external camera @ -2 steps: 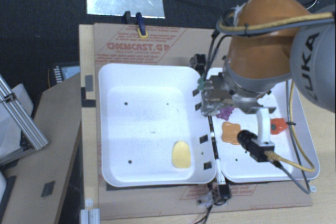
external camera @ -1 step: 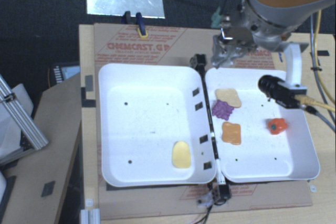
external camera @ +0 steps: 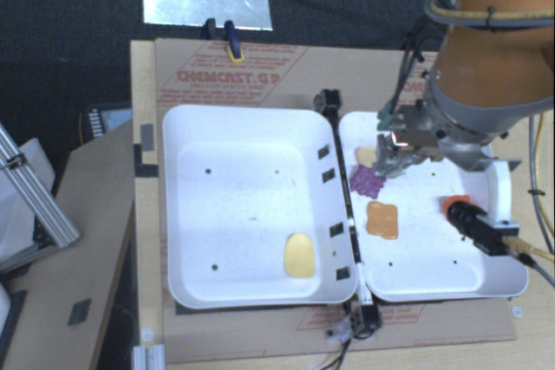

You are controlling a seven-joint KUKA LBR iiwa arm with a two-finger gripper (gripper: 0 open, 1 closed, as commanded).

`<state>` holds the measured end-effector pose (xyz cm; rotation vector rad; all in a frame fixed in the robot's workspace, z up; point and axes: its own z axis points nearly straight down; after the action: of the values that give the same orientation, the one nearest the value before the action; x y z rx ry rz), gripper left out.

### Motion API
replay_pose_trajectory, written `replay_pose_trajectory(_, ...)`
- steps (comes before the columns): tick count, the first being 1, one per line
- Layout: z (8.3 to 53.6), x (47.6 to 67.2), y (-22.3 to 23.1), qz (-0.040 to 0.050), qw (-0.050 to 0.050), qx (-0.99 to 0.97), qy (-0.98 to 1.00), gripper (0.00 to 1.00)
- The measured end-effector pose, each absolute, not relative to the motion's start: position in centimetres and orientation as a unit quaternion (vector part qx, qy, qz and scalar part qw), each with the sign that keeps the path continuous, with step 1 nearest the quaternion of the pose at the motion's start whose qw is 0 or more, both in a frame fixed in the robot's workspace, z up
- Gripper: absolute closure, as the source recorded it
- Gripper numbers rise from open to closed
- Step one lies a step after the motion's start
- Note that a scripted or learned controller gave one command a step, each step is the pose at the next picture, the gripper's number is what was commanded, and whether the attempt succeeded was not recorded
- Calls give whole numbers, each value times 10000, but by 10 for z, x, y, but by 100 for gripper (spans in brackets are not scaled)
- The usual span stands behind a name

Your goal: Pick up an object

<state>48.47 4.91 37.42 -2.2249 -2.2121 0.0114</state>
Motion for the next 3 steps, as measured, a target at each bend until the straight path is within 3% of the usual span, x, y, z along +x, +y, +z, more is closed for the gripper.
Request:
replay_pose_trajectory(1,367,529,106,-15,-6,-7042,-7100,100)
replay_pose_trajectory(2,478,497,104,-66,-35,-7053,-7088,100)
replay_pose_trajectory(3,515,487,166,-35,-8,-7034,-7108,100)
